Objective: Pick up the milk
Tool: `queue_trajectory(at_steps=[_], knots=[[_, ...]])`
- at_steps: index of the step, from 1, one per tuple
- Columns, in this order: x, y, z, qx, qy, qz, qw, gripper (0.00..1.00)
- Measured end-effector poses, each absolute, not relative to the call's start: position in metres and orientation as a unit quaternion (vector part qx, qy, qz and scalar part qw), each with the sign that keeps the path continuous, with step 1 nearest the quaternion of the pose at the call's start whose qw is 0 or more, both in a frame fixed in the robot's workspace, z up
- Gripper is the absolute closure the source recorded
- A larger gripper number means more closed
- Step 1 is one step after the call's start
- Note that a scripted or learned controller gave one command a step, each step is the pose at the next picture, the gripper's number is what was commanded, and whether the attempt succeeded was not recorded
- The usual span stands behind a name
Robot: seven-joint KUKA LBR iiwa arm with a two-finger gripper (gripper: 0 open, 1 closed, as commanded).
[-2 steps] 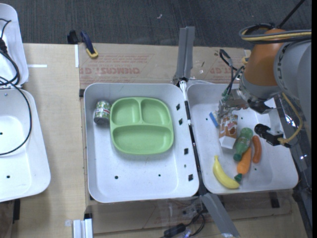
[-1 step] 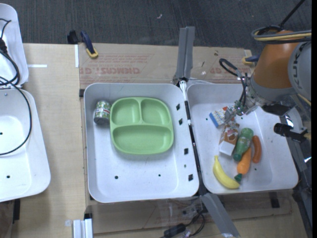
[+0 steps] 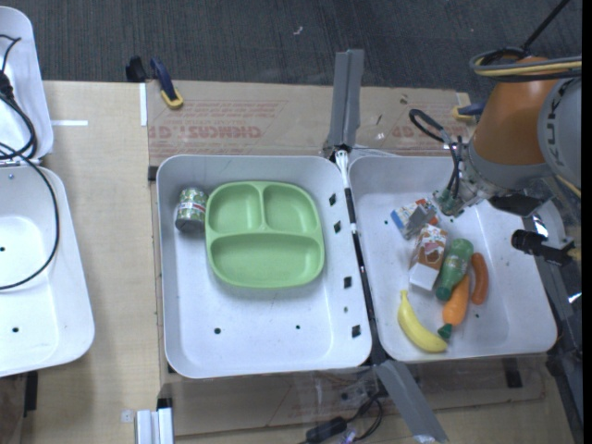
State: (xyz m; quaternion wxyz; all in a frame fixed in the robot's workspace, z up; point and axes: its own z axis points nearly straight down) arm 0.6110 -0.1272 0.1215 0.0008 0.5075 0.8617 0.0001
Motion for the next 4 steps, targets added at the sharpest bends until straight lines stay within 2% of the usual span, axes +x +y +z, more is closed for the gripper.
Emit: queue_trajectory(at_steps=[1, 2, 3, 4], knots=[[0.566, -0.119, 0.095, 0.488, 0.873, 0.001, 0.004, 0.0], [0.568, -0.121, 0.106, 0.491, 0.871, 0.0018, 0.007, 1.0], [0.588, -0.103, 0.093, 0.491, 0.871, 0.0, 0.001, 1.0], [0.588, -0.103, 0.093, 0.491, 0.871, 0.0, 0.001, 0.0]])
